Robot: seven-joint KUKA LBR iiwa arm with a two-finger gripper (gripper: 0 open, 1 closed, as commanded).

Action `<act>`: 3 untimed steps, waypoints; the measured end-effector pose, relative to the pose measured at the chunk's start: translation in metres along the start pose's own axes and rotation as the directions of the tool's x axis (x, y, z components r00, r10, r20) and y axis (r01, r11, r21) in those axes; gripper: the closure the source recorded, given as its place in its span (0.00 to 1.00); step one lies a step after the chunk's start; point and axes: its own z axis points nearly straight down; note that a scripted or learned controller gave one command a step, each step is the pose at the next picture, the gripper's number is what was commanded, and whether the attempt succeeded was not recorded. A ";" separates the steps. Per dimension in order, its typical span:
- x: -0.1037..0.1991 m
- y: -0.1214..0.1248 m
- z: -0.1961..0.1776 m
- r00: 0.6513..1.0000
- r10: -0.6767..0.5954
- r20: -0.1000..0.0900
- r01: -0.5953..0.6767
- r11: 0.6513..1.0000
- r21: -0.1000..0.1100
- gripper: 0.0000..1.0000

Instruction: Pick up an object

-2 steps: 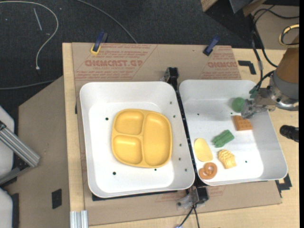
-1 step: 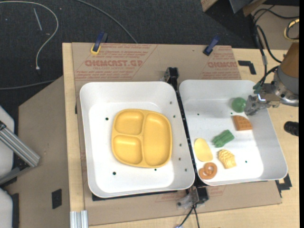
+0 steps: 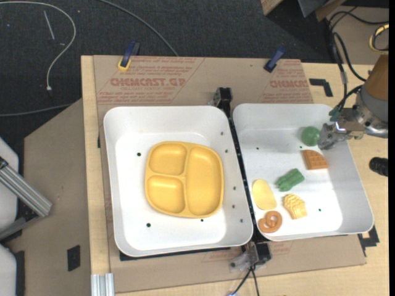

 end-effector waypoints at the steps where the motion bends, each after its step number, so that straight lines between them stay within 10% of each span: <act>1: 0.010 0.004 -0.002 1.000 0.001 0.000 -0.001 1.000 0.000 1.00; 3: 0.044 0.015 -0.007 1.000 0.005 0.000 -0.005 1.000 0.001 1.00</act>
